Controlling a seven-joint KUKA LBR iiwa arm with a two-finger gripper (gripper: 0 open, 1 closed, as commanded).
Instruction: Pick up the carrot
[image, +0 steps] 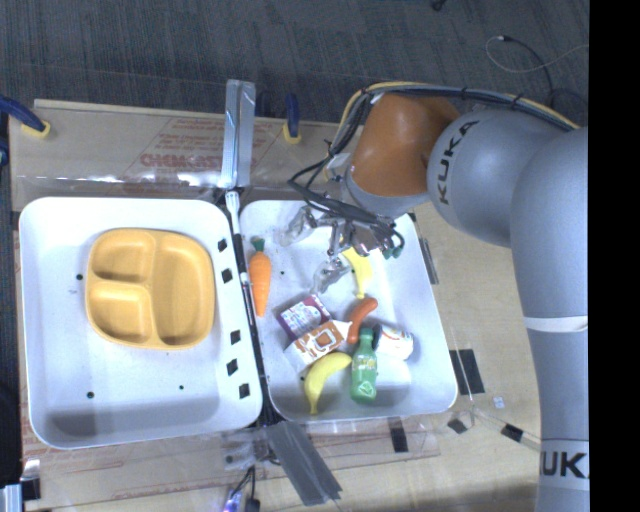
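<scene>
The carrot (260, 282) is orange with a small green top. It lies lengthwise against the left wall of the right bin (432, 370), top pointing to the far side. My gripper (338, 243) hangs below the orange wrist band over the far middle of that bin. It is to the right of the carrot and apart from it, with nothing seen in its hold.
The right bin also holds a small yellow piece (358, 270), a red-orange sausage (360, 312), two small cartons (312, 330), a banana (325, 375), a green bottle (364, 372) and a white item (397, 344). A yellow divided plate (150, 287) sits in the left bin (60, 400).
</scene>
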